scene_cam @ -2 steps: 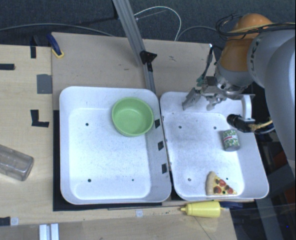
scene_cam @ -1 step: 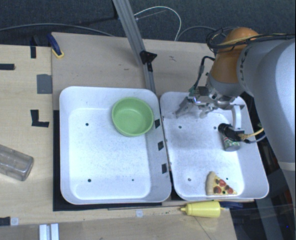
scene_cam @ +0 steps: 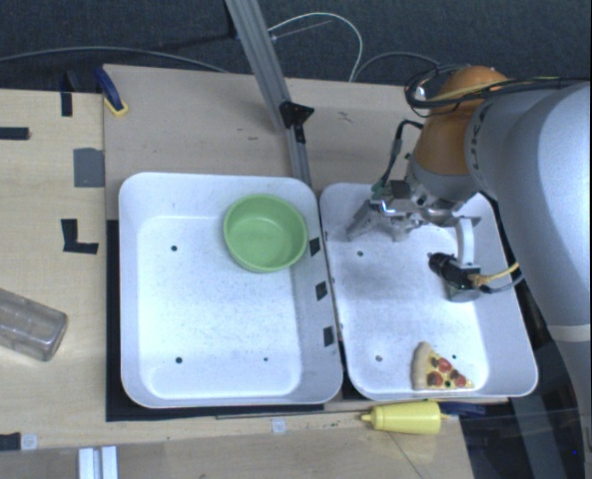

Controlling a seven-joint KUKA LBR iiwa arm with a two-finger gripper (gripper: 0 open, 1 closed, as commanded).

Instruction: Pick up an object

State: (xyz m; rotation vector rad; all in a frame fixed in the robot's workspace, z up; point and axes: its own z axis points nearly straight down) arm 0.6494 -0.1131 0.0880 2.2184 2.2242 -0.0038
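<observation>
A green bowl (scene_cam: 266, 233) sits in the left bin (scene_cam: 156, 297), near its far right corner. In the right bin (scene_cam: 395, 297) a toy pizza slice (scene_cam: 436, 368) lies by the near edge. My gripper (scene_cam: 384, 225) hangs over the far left part of the right bin, open, with nothing between its fingers. It is well to the right of the bowl and far behind the pizza slice.
A yellow mustard bottle (scene_cam: 407, 418) lies on the bench just in front of the right bin. A clear plastic tumbler (scene_cam: 16, 322) rests on its side at the far left. A grey pole (scene_cam: 266, 58) slants down to the bins' far edge. The arm's black cable fitting (scene_cam: 455, 273) hangs over the right bin.
</observation>
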